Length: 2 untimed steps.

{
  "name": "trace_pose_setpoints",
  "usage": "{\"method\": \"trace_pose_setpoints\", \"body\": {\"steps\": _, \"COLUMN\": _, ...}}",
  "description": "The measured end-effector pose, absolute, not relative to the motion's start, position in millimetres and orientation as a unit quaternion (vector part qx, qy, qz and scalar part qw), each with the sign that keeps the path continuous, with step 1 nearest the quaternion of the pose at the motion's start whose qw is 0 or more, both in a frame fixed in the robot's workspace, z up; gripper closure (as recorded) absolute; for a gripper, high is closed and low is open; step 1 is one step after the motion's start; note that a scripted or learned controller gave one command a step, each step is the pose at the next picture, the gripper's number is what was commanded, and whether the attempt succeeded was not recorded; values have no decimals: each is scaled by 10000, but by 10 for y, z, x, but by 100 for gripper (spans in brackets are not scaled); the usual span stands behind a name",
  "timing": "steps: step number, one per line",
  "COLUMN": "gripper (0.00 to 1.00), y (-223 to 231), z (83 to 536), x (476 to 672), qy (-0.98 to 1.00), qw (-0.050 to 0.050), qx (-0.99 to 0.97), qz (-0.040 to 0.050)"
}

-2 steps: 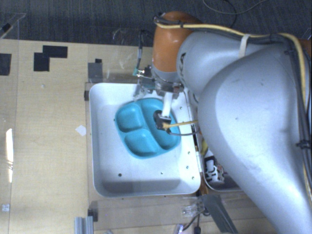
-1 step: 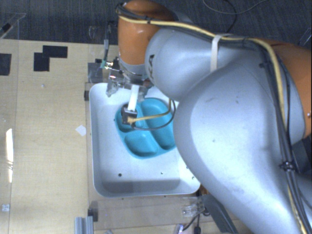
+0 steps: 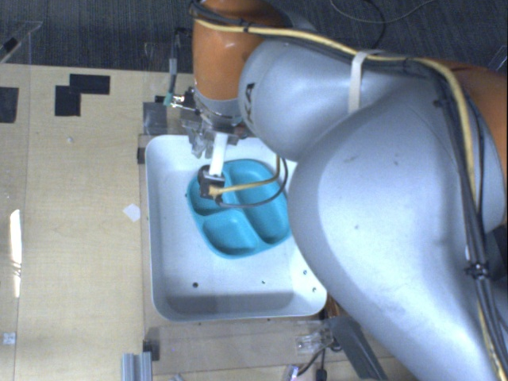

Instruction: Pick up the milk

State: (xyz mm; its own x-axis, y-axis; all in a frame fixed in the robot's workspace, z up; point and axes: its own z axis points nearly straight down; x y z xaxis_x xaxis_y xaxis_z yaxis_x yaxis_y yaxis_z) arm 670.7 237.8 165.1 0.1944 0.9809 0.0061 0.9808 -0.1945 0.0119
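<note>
Dark carpet (image 3: 95, 6) at the back, a pale wooden desk (image 3: 71, 213) in front of it, and a white bin (image 3: 171, 284) resting on the desk.

The end effector (image 3: 206, 143) hangs low over the bin's far end, just under the arm's orange band. Directly below it and towards the camera lies a blue divided dish (image 3: 246, 232), flat on the bin floor. Whether the end effector is open or closed, I cannot tell from this angle. I see nothing gripped.

Where the milk lies, I cannot tell. The arm (image 3: 389, 189) covers all the ground to the right of the end effector (the second bin would be somewhere under it), so the milk may sit there.

Judgement on the step: this looks like approach or search, with no grasp made yet. To do it well:
- Confirm the target before descending. The dish beneath is not the target, and closing here would likely catch its rim or divider.
- Travel to the milk and come down centred over it.
- Open wide enough to straddle it, then close on its flatter sides.
- Lift straight up, clear of the bin wall.
</note>
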Motion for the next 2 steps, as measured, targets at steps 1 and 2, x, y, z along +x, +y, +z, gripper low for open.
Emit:
{"method": "trace_pose_setpoints", "body": {"steps": 1, "gripper": 100, "y": 2002, "z": 1821, "x": 6698, "qy": 7200, "qw": 16, "qx": 6939, "qz": 27}}
{"method": "trace_pose_setpoints", "body": {"steps": 2, "gripper": 100, "y": 1671, "z": 1530, "x": 6694, "qy": 6284, "qw": 4, "qx": 7779, "qz": 20}}
